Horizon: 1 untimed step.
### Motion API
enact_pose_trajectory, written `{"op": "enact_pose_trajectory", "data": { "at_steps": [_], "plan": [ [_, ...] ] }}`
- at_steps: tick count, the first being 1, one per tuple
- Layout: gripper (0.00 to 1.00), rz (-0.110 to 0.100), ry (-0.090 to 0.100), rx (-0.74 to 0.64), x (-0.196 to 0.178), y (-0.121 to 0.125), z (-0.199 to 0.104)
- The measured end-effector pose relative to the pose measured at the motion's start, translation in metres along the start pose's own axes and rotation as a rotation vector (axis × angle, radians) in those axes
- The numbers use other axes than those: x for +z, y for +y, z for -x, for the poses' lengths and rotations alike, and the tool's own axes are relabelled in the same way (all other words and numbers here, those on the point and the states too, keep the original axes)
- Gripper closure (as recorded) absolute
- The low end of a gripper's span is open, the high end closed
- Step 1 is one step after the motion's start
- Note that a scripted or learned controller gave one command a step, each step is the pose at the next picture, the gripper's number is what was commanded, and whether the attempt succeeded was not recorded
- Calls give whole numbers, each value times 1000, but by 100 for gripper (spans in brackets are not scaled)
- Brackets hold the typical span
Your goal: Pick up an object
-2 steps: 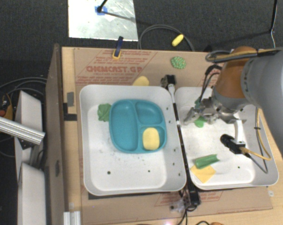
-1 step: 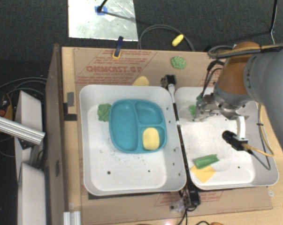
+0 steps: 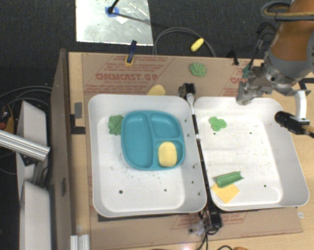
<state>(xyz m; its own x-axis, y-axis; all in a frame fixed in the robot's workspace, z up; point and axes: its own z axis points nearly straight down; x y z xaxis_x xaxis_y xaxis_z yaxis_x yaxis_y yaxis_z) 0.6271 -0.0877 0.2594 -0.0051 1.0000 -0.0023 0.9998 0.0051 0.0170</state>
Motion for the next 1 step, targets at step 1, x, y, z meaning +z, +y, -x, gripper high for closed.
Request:
{"op": "enact_pose_trajectory", "data": {
  "at_steps": [1],
  "plan": [
    [100,-18,3,-1,55,5,-30]
  ]
}}
